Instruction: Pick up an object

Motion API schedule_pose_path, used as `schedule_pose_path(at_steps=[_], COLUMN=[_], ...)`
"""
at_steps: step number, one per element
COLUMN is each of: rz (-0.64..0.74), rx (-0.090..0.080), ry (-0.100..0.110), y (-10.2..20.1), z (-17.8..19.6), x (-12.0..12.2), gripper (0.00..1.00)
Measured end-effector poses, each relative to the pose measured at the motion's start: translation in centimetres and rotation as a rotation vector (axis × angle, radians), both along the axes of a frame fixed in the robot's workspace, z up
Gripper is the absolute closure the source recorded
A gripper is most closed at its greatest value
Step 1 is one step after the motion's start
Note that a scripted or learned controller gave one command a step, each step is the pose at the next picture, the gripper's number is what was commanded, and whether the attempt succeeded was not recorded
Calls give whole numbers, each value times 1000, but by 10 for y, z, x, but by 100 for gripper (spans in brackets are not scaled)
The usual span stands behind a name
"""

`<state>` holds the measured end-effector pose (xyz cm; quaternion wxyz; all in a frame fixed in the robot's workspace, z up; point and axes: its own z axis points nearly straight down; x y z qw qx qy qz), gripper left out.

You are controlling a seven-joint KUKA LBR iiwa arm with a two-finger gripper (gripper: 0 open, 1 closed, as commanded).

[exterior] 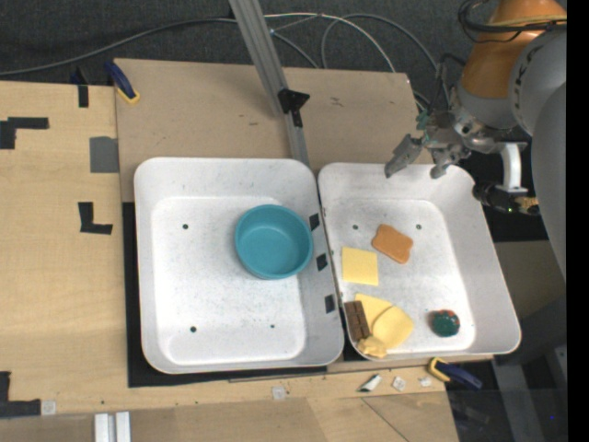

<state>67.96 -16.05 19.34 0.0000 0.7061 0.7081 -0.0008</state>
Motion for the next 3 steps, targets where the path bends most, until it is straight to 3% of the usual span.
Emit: schedule_pose_path(at_steps=[1, 3], rz=[0, 0], rx=[0, 0], ry=[1, 3], y=[0, 4], z=[0, -108], x=[0, -4], gripper=[0, 0])
